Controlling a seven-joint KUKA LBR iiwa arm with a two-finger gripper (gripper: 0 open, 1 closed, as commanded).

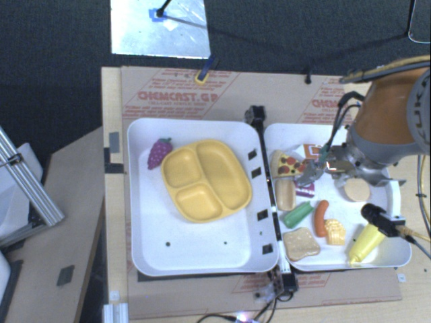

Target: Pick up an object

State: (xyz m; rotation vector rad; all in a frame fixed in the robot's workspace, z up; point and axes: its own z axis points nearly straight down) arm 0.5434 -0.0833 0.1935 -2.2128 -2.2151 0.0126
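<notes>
My gripper hangs low over the upper middle of the right bin. It is just right of a pizza slice and just above a small purple piece. A tan bun, a green pickle, a red sausage, a corn piece, a toast slice and a yellow squeeze bottle lie below it. A round pale cookie sits to its right. I see nothing held between the fingers.
The left bin holds a yellow divided plate and a purple grape bunch. A ridge with black clips separates the two bins. An orange-and-white item lies at the right bin's far side, partly behind the gripper.
</notes>
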